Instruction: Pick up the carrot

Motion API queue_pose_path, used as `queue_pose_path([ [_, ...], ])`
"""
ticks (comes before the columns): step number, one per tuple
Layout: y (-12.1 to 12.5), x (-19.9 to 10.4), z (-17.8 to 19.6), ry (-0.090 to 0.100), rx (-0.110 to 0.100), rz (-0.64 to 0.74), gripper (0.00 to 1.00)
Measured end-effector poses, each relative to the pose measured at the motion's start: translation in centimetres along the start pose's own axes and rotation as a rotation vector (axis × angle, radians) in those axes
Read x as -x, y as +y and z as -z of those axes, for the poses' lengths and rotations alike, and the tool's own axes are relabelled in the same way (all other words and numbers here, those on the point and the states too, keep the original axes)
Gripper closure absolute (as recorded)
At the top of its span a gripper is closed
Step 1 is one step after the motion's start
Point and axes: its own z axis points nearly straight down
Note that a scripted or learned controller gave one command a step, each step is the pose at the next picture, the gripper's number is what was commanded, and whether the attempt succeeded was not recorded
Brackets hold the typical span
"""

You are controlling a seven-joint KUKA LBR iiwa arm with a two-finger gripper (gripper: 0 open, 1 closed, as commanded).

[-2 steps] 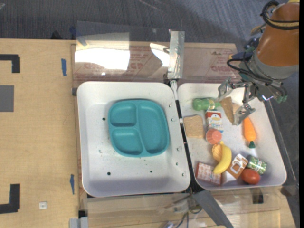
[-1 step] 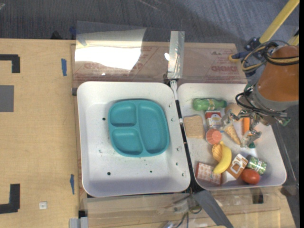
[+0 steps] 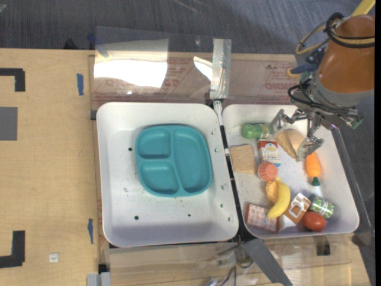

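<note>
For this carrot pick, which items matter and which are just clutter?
Job:
carrot, right bin
end effector, above the right bin, beside the carrot

Clutter:
banana
tomato
bread slice
green vegetable
teal divided tray, left bin

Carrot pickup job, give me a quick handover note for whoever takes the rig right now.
Gripper: open, above the right bin, fingers spread over the bread wedge, holding nothing.
Carrot: lying in the right bin near its right wall, just below and right of the gripper, leafy end toward the bottom of the view.
Left bin: holds the teal divided plate.
Done: arm is over the right bin.
Left: shift toward the carrot, descend, close on it, lift. Bread wedge sits close beside it, so watch for a wrong grab.
</note>
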Motion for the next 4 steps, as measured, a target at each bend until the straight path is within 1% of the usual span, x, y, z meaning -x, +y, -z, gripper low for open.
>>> queue_pose_path([
  [1,-4.7,-6.7,-7.6,0.01,0.013,0.142,1.0],
  [2,0.4,-8.0,7.0,0.003,0.001,0.412,1.0],
  [3,6.4,-10.6,-2.3,0.006,0.018,0.582,1.0],
  [4,6.2,-10.2,-1.0,0.001,0.008,0.583,1.0],
])
